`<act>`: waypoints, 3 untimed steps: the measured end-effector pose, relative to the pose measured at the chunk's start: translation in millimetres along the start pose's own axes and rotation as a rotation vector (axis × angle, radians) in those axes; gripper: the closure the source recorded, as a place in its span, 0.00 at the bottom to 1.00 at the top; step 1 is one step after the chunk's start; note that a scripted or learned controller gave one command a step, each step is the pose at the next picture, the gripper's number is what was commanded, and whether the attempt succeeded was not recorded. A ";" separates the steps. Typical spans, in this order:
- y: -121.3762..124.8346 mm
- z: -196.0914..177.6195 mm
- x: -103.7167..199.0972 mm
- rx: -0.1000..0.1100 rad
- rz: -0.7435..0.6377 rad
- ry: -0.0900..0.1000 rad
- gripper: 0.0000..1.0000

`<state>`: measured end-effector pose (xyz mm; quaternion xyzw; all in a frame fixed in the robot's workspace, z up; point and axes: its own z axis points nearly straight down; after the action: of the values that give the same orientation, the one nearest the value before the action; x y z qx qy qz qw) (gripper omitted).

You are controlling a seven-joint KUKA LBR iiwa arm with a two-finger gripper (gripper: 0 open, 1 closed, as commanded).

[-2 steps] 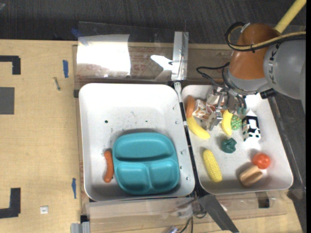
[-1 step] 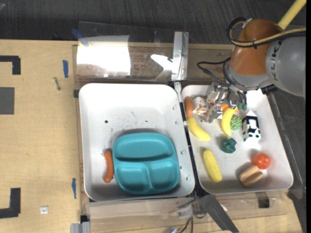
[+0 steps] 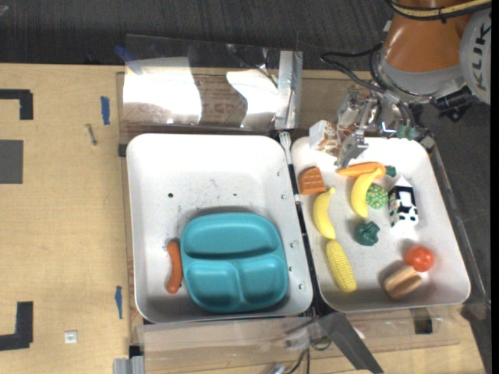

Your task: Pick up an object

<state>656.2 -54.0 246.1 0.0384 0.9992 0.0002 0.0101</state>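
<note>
The right bin holds several toy foods: an orange waffle piece, a banana, a corn cob, a carrot, a yellow fruit, green grapes, a black-and-white cow, a broccoli floret, a tomato and a bread roll. My gripper hangs over the bin's far edge, just above the carrot and beside a white packet. Nothing shows in its grasp.
The left bin carries a teal divided plate and a red-orange sausage along its left side. A clear plastic sheet lies behind the bins. The orange band of the arm fills the top right corner.
</note>
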 end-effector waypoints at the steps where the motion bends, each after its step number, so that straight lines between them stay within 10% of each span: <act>1: -39.2 -46.6 0.6 0.002 -0.030 0.007 1.00; 2: -37.6 -43.8 1.2 0.001 -0.032 0.011 0.00; 3: -44.4 114.7 52.5 -0.001 -0.070 0.027 0.00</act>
<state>602.8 -94.3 130.3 0.0032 1.0000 0.0010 -0.0034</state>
